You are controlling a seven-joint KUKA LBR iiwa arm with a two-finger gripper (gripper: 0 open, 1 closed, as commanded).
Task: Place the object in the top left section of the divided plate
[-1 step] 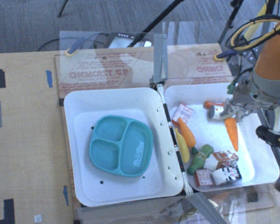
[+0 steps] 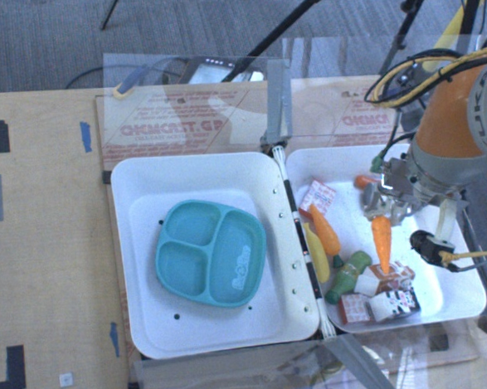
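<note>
The teal divided plate (image 2: 210, 252) lies in the left white bin (image 2: 135, 189), with two small sections on its left and one large section on its right. Over the right bin (image 2: 463, 295), my gripper (image 2: 383, 210) is shut on the top end of an orange carrot (image 2: 383, 245). The carrot hangs point-down between the fingers, above the pile of toy food. Both gripper and carrot are well to the right of the plate, past the wall between the bins.
The right bin holds a second orange piece (image 2: 324, 232), a yellow banana (image 2: 317, 257), a green item (image 2: 346, 275), a red-and-white packet (image 2: 317, 197) and small cartons (image 2: 390, 297). A black cable (image 2: 435, 251) loops beside the gripper.
</note>
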